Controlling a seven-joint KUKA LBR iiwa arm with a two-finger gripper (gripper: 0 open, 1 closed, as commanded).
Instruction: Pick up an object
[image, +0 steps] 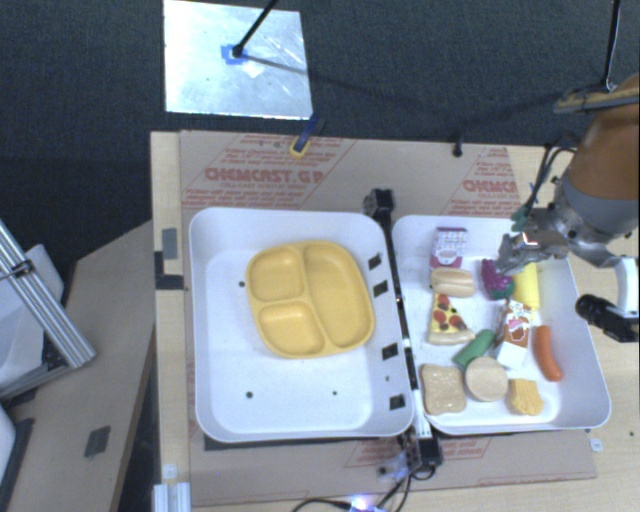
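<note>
The gripper (512, 255) hung over the right bin (590, 400) near its far edge, by a purple toy (495, 279) (finger state: cannot tell).

The right bin (592, 400) holds a scatter of toy foods. At its far side a pink carton (450, 243) lies flat, with a hot dog (452, 282) just in front of it and a pizza slice (448, 318) nearer still. A purple piece (496, 280) sits beside a yellow corn cob (527, 285). Toward the middle lie a green vegetable (476, 347) and a small white-and-red carton (516, 332); an orange carrot (547, 353) lies to the right. Along the near edge sit a bread slice (442, 388), a round bun (487, 379) and a yellow cheese wedge (524, 397).
</note>
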